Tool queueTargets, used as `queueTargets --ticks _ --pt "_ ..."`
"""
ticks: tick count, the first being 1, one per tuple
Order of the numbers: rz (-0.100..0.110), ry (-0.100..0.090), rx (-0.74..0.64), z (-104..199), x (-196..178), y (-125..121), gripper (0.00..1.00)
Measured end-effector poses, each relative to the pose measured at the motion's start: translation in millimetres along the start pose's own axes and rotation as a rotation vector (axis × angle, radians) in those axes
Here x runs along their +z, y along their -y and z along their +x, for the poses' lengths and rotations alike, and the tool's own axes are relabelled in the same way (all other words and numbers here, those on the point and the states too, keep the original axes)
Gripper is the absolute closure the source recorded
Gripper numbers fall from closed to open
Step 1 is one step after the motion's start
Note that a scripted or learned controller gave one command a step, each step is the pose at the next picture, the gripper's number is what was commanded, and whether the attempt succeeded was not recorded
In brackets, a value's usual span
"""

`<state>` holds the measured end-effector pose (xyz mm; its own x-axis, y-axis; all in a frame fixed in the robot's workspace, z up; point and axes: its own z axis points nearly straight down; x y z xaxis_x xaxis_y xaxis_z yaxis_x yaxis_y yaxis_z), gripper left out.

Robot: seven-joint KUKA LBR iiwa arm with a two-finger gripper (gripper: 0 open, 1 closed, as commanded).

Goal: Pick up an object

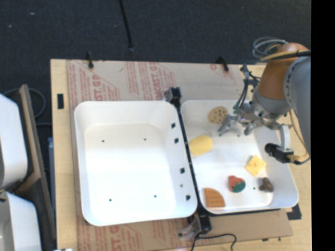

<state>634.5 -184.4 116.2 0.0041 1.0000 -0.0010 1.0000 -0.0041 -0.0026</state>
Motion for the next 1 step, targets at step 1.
queueTargets --ticks 1 --pt "-0.003 -0.001 -0.009 81.6 -1.0 -11.6 0.0"
